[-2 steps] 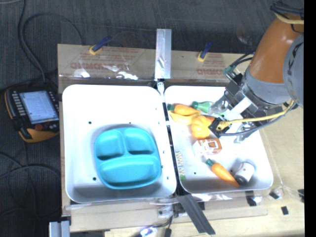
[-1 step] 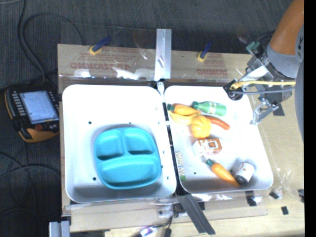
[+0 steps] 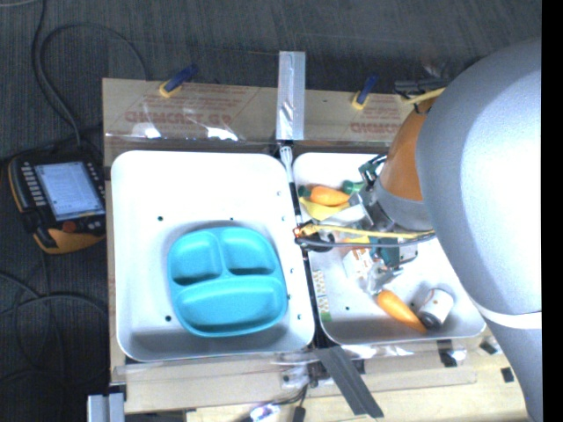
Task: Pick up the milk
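Dark carpet under bench; right bin (image 3: 339, 323) held carrot (image 3: 398, 307), banana (image 3: 318, 207). Gripper (image 3: 380, 255) overhead, finger state indiscernible; milk unidentified, so confirm target before descending.

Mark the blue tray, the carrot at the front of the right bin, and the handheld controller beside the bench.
blue tray (image 3: 229, 280), camera view, middle of the divided tray.
carrot (image 3: 398, 308), camera view, middle of its orange body.
handheld controller (image 3: 63, 190), camera view, its screen.
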`<state>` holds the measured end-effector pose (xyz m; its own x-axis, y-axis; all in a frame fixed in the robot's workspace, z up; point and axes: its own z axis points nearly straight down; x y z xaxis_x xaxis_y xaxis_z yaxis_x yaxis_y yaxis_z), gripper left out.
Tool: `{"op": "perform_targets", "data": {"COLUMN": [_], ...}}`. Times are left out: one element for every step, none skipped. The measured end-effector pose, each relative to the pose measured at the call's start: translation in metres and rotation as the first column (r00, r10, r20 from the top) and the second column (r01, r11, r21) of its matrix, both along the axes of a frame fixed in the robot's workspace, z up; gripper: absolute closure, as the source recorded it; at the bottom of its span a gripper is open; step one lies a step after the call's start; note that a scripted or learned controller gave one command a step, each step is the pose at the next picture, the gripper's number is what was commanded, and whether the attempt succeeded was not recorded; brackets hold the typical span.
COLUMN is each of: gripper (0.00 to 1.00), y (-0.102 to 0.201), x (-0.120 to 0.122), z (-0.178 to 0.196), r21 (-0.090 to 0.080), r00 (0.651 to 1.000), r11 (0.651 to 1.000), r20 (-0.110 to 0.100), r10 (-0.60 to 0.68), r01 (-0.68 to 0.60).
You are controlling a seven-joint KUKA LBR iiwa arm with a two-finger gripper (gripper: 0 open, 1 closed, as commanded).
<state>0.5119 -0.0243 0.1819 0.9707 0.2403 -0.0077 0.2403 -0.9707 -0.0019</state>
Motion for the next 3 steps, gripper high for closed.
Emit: {"op": "perform_targets", "data": {"gripper": [1.00,1.00,1.00], "y": [0.000,0.097,0.050], "x": [0.000,-0.029,-0.030], "z": [0.008,0.056,0.000], "r21": [-0.003,-0.001,-0.002], "r00": [1.000,0.994,0.999], "r11": [1.000,0.994,0.999], "r20": [-0.005,0.002,0.000], "r10": [0.002,0.113,-0.042], "r01": [-0.002,-0.113,0.042]}}
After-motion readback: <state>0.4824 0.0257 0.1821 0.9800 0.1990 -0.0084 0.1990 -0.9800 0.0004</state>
